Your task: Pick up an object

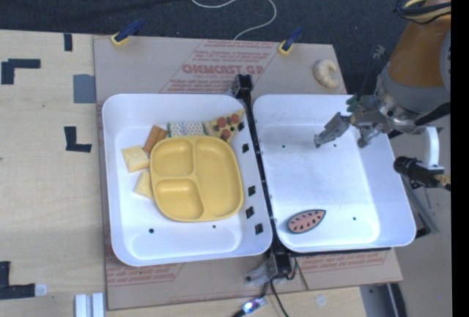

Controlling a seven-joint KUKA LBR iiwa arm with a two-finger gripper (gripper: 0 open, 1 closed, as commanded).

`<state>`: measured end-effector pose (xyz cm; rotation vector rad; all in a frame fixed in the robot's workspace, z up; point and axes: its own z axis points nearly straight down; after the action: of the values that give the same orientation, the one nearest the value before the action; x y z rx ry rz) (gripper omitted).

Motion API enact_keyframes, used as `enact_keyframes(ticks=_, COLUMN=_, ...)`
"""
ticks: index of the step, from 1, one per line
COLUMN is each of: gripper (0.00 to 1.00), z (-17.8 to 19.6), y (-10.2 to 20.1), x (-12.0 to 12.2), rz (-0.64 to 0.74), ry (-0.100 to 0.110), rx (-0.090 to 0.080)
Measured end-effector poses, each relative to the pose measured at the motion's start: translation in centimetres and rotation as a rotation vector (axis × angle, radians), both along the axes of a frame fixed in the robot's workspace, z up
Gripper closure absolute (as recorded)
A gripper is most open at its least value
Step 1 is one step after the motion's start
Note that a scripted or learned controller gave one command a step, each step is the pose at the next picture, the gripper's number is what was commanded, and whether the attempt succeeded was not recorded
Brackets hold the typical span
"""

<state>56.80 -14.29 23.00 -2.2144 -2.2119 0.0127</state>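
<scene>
Camera view: my two-finger gripper (343,128) hovers above the right white bin (381,195).
Nothing sits between my spread fingers; a flat pink oval toy (305,221) lies near the front wall.

A pale wooden bench (44,184) carries a sheet of brown cardboard (212,70) printed with red lettering, held at its far edge by two yellow-and-blue clamps, one on the left (127,31) and one on the right (291,39). Two shallow white bins sit side by side on the cardboard, the left bin (117,184) touching the right bin (381,224) along a black divider. A small beige ring-shaped object (327,72) (possibly a toy) lies near the cardboard's far right corner. Black tape marks (20,69) dot the bench.
</scene>
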Motion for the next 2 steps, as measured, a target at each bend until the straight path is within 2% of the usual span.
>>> enact_keyframes(ticks=1, gripper=0.0, z=0.7, y=0.0, x=0.2, rz=0.003, ry=-0.012, rx=-0.002)
enact_keyframes(ticks=2, gripper=0.0, z=-5.4, y=-0.6, x=0.0, rz=0.002, ry=-0.009, rx=-0.003)
